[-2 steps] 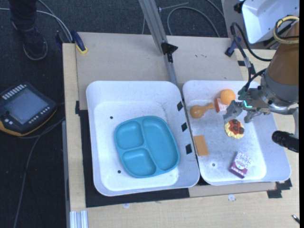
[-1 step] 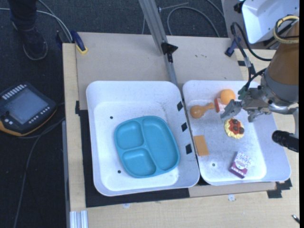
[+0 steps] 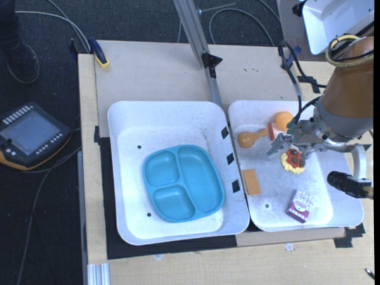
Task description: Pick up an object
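Right now the gripper (image 3: 292, 149) hangs low inside the right bin (image 3: 261, 215), and its metal parts spread out over a small yellow and red toy (image 3: 293, 161). I cannot tell if it is open or closed, because the wrist blocks the view. Nothing I can see sits inside it, so I would not say it holds anything yet.

That yellow and red toy lies right under the gripper, so it looks like the thing to pick. Just beside the gripper, on its upper side, sits an orange ball (image 3: 283, 121). A brown toy shaped like a pear (image 3: 252, 138) lies near it, toward the other bin. A flat tan block (image 3: 251, 181) rests lower down on that same side. A purple and white packet (image 3: 301, 205) lies below the gripper, near the front of the bin. Well apart from the gripper, the left bin (image 3: 127, 159) holds a blue plate with three parts (image 3: 183, 181).

What could go wrong? I think the toy is small and lumpy, so it could slip out or get pushed away if the gripper comes down a bit off the middle. The orange ball is close too, so the gripper might bump it and make it roll. The toy could also drop when it is lifted.
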You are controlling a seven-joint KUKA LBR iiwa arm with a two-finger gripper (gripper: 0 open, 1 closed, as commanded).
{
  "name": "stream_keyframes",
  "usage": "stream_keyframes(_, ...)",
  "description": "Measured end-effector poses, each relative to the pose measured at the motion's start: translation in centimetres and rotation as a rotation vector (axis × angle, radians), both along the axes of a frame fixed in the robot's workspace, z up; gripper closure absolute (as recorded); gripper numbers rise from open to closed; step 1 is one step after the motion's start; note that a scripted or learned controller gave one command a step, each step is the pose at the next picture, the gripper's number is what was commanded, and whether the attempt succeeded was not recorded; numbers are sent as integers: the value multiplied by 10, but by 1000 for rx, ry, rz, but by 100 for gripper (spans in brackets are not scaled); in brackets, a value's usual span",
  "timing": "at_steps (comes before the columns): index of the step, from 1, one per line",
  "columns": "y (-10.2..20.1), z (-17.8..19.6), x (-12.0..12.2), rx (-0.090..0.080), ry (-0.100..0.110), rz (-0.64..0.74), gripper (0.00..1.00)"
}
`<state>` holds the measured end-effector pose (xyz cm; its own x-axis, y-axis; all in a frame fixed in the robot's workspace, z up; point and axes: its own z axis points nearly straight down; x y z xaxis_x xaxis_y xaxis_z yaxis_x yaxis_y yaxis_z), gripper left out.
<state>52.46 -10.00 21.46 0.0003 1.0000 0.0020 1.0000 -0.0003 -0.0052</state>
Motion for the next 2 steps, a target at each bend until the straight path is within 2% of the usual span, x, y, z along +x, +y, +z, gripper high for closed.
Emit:
stream_keyframes(1, 3, -43, -1, 0, 1, 0, 0)
stream_keyframes(2, 10, -105, -1, 1, 2, 1, 0)
